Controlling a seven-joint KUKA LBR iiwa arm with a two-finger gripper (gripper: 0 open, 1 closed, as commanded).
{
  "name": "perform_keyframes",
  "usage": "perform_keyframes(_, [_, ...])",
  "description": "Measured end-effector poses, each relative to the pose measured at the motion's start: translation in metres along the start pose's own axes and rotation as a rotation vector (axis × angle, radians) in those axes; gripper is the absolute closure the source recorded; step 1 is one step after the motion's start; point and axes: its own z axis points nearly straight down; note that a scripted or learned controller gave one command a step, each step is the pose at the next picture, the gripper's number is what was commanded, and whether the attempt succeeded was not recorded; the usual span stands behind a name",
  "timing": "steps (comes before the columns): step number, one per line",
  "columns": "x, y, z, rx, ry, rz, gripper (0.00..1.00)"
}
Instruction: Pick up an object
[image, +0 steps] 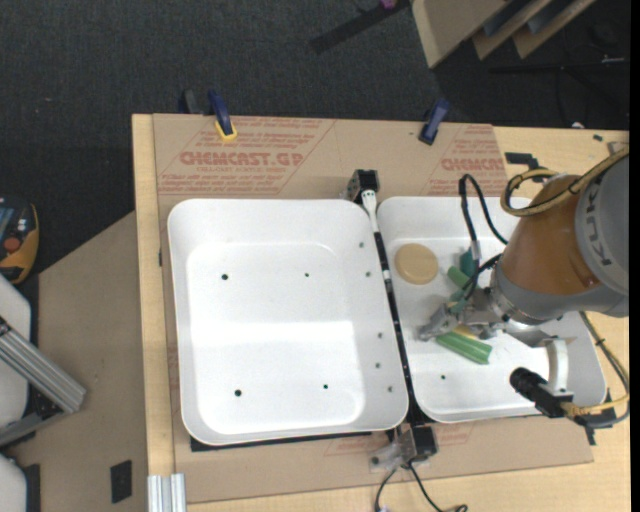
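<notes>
While two shallow white plastic bins sit side by side, the left bin (200, 330) and the right bin (450, 395), the right one holds one round tan disc (416, 264) and two green pieces, a bright green cylinder (464, 347) and a darker green block (463, 272). Arm-mounted grey two-finger gripper (441, 325) hovers right of centre, partly covering them; its grip I cannot tell.
</notes>
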Motion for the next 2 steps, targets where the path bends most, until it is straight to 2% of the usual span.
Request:
perform_keyframes(1, [0.0, 0.004, -0.016, -0.012, -0.003, -0.003, 1.0])
perform_keyframes(2, [0.055, 0.06, -0.113, -0.024, -0.004, -0.012, 1.0])
